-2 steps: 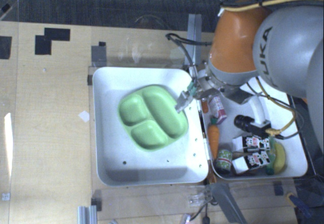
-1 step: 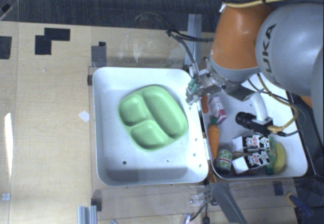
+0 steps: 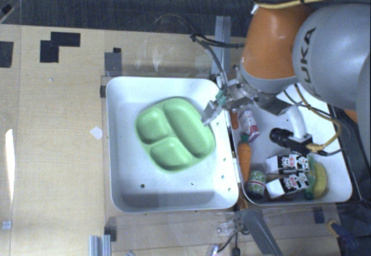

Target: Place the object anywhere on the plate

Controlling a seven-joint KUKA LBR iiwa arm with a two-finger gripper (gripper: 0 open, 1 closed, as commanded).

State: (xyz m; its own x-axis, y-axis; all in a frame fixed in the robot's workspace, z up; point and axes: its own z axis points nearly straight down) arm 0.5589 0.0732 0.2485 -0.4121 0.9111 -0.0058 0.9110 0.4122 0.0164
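Observation:
A light green plate (image 3: 174,133) with three compartments lies in the left white bin (image 3: 124,191), toward its right side. My gripper (image 3: 208,113) hangs over the plate's right rim, close to the wall between the two bins. I see nothing held at its tip. In the right bin (image 3: 342,194) an orange carrot (image 3: 244,159) lies along the left wall. A small red and white bottle (image 3: 249,123) lies just above the carrot, under the wrist.
The right bin also holds a small round can (image 3: 255,179), two black and white cartons (image 3: 287,163) (image 3: 288,185) and a yellow banana (image 3: 318,178) at the front. The big grey and orange arm covers the bin's back part.

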